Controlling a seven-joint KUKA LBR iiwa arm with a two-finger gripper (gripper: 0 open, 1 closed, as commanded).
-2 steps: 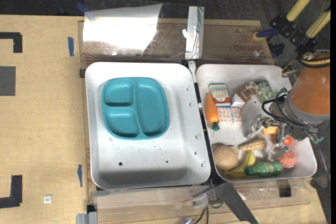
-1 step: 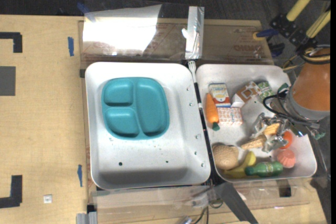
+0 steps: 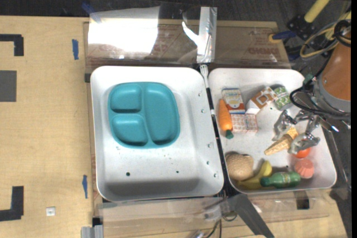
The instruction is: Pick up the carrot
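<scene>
While the grey arm with its orange band [image 3: 341, 72] reached in from the right edge of the camera view, its metal two-finger gripper [image 3: 294, 130] hung low over the right-hand shallow white bin [image 3: 329, 175]. Whether the gripper was spread or pressed together could not be told from this angle, since the metal parts blurred into the items under them. Just below the gripper lay a tan waffle ice-cream cone toy [image 3: 280, 144], and a red-orange rounded toy [image 3: 303, 149] sat beside it.

Well apart from the gripper, the short orange plastic carrot [image 3: 224, 117] lay against the left wall of the same bin, its length running roughly along that wall. Touching it on the right was a small white carton with a pink and blue grid print [image 3: 244, 121], with a small white carton with an orange label [image 3: 233, 98] just above. A round beige bread-roll toy [image 3: 239, 165], a yellow banana toy [image 3: 257, 175] and a green bottle-shaped toy [image 3: 281, 178] sat along the near wall.

A teal three-compartment plastic plate [image 3: 144, 114] rested in the left-hand white bin [image 3: 167, 175].
</scene>
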